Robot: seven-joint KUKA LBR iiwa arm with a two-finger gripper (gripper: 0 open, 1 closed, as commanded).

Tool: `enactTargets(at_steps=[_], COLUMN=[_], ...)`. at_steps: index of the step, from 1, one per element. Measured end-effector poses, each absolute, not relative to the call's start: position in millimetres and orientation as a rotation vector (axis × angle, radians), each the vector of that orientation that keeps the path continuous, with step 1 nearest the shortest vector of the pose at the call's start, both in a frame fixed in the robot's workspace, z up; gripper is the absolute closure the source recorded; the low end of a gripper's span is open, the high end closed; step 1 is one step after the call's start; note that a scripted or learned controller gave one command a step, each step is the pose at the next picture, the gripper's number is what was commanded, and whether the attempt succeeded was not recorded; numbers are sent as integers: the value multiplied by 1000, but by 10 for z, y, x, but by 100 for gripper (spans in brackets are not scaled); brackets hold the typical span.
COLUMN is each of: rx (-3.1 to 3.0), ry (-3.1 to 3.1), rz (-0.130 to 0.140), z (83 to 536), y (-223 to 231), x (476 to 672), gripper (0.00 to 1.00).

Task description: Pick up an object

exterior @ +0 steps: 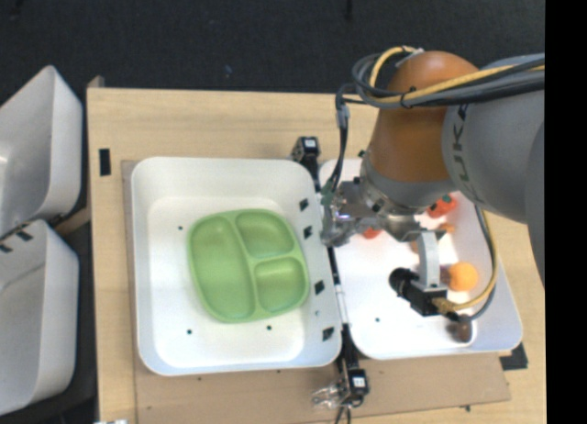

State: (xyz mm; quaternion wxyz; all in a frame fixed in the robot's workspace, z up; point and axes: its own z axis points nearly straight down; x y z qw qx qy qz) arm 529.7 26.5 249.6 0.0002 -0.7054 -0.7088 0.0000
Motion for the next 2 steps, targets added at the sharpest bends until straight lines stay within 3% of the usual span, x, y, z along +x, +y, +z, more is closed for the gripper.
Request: enactTargets(at_steps=[1,2], rx=[-2216,-2219], ry=[-2228,-2224], rz=[-2,-2], z=[2503,2503], y=[841,825], x=[5267,5268], gripper=[100,0])
